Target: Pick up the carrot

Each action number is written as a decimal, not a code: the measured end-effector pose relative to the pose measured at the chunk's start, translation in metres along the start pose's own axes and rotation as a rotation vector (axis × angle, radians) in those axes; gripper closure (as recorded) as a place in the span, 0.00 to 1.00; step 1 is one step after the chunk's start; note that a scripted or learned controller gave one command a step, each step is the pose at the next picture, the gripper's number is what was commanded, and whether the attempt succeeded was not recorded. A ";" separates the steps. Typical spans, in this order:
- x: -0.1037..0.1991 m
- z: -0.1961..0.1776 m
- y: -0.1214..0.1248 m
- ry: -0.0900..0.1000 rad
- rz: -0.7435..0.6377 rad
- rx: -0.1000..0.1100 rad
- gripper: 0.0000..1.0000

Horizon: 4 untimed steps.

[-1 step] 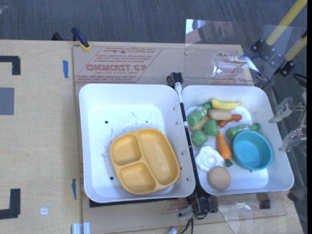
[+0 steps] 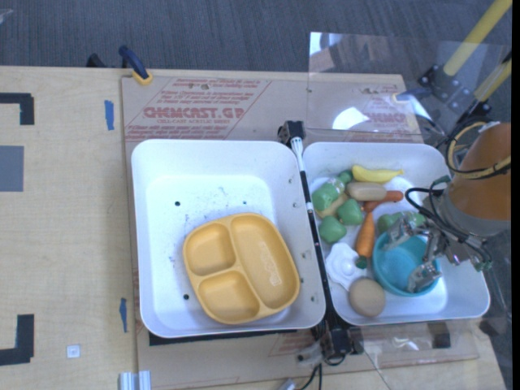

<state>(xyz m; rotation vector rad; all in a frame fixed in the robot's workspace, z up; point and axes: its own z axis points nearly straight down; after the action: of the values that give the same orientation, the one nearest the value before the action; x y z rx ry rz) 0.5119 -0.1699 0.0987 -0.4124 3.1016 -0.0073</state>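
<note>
The orange carrot (image 2: 366, 234) lies lengthwise in the right bin (image 2: 467, 303), its thick end toward the front, between green toy vegetables (image 2: 333, 210) and a blue bowl (image 2: 402, 268). My gripper (image 2: 412, 255) hangs over the blue bowl, just right of the carrot and apart from it. It is open, one metal finger near the bowl's far rim and the other near its front right rim. Nothing of the carrot is between the fingers.
The right bin also holds a yellow banana (image 2: 375, 173), a tan roll (image 2: 370, 192), a fried egg (image 2: 341, 262) and a brown potato-like ball (image 2: 367, 296). A yellow divided plate (image 2: 240, 268) sits in the left bin (image 2: 162, 185). The arm's orange band (image 2: 487, 177) overhangs the right bin's edge.
</note>
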 end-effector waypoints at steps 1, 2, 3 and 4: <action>-0.021 -0.071 0.060 0.002 0.307 -0.003 0.00; -0.041 0.002 0.063 0.009 0.335 -0.003 0.00; -0.047 -0.016 0.060 -0.014 0.334 0.005 1.00; 0.004 -0.038 0.045 -0.043 0.582 0.008 1.00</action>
<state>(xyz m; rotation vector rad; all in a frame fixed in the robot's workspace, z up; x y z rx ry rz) 0.4961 -0.1275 0.1367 0.4886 3.0460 -0.0049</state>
